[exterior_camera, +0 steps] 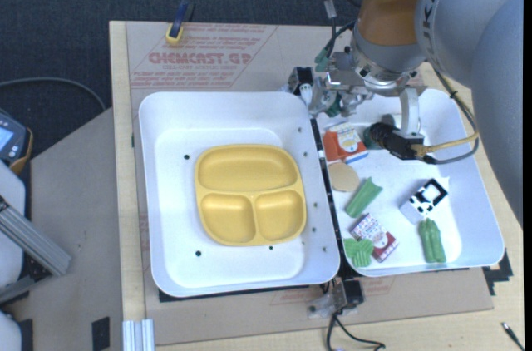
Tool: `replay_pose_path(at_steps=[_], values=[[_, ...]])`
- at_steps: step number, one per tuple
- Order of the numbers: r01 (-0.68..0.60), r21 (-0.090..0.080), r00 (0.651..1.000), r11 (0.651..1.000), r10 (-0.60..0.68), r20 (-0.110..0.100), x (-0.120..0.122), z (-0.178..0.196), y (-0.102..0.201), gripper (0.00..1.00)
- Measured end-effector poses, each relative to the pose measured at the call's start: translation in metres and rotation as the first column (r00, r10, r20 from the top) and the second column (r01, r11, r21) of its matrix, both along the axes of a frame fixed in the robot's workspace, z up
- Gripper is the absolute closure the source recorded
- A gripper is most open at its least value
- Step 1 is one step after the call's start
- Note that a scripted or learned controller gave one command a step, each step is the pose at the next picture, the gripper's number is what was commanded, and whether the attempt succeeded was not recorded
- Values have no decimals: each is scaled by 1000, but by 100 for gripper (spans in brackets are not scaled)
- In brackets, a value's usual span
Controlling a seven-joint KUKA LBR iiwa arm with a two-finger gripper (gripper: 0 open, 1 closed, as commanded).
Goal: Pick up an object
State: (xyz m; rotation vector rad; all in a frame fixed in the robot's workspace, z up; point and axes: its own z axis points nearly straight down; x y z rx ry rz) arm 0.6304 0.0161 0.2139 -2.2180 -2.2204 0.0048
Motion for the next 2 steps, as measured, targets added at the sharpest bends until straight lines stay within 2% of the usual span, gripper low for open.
replay_pose_path(at_steps=[1, 2], values=[[2, -1, 1000, 1000, -2, 7, 0, 14, -11, 100], [0, -1, 1000, 1000, 1, 8, 10, 18, -1, 100]])
